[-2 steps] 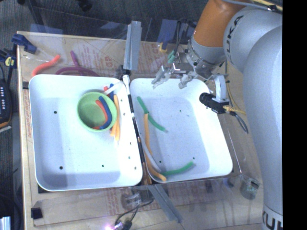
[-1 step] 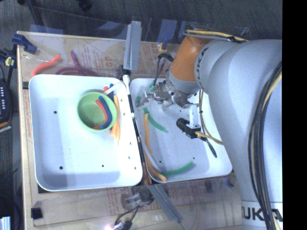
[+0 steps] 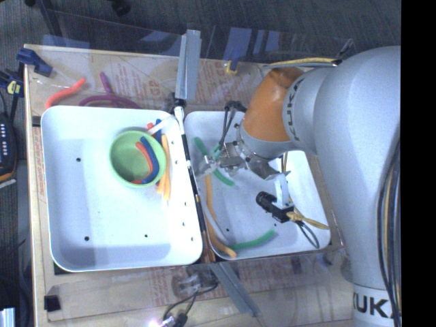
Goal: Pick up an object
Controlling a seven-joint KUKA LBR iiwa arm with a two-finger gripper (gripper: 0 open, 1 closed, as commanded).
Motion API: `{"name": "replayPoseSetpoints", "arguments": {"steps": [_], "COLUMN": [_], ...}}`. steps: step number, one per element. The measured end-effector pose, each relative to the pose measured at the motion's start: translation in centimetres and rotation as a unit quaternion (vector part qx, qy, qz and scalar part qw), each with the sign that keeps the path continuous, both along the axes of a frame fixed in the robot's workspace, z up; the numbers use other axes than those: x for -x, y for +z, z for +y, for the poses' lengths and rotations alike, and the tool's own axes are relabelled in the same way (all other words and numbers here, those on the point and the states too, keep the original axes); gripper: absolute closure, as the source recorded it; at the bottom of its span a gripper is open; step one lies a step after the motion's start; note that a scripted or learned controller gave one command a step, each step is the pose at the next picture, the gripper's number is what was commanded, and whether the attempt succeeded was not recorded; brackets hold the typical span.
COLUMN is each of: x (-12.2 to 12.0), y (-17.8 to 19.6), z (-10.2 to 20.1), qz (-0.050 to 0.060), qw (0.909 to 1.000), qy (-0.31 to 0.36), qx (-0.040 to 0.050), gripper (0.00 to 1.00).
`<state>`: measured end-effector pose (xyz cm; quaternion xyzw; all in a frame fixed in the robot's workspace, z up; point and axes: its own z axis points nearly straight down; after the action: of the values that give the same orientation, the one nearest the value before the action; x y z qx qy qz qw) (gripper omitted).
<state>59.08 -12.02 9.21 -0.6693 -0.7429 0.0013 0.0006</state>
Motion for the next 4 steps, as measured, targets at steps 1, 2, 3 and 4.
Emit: {"name": "replayPoseSetpoints", "arguments": {"steps": [1, 2, 3, 4], "x": [-0.04, -0.03, -0.05, -0.05], "y": [1.06, 1.03, 2.01, 2.01], "z": [-0.08, -0.06, -0.09, -0.09], "qz": [0.001, 0.001, 0.001, 0.001], "qw": [1.0, 1.0, 1.0, 1.0], "qy": [0.003, 0.003, 0.007, 0.007], "qx": [0.0009, 0.0012, 0.0026, 0.0028], "gripper": [1.0, 0.0, 1.0, 0.0]}}
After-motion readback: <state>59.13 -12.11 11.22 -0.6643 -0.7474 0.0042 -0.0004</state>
